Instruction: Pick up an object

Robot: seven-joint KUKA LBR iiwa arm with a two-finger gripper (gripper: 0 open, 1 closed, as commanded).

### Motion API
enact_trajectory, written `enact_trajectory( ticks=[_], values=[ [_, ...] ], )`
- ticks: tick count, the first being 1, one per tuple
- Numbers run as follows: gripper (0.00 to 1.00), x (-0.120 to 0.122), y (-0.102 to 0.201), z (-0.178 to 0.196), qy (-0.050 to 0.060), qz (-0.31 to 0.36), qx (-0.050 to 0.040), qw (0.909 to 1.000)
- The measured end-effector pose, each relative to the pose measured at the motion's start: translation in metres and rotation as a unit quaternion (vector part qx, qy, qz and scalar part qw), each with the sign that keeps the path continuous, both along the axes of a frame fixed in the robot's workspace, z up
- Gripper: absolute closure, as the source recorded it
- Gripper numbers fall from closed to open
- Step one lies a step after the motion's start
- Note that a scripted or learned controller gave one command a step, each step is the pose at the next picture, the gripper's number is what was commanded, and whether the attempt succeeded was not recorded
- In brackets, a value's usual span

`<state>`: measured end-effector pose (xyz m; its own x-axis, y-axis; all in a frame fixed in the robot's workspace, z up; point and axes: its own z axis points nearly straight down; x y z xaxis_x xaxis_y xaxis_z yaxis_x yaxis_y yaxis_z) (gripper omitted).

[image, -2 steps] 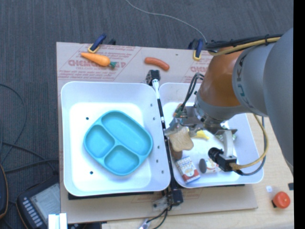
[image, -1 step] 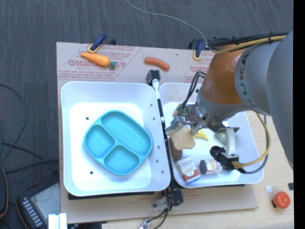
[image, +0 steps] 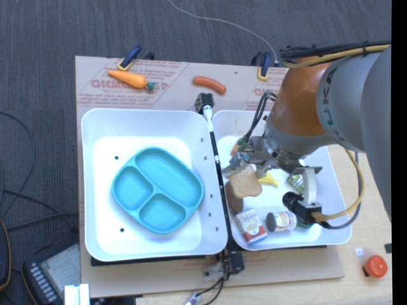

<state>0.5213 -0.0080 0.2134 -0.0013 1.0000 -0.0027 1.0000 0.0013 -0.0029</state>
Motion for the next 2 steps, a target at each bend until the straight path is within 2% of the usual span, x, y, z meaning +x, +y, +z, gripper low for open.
enact_trajectory(
  ticks=[2],
  values=[
    [1.0, 0.0008, -0.0006, 0.0191, 0.0, 0.0, -0.0011, 1.0]
  ],
)
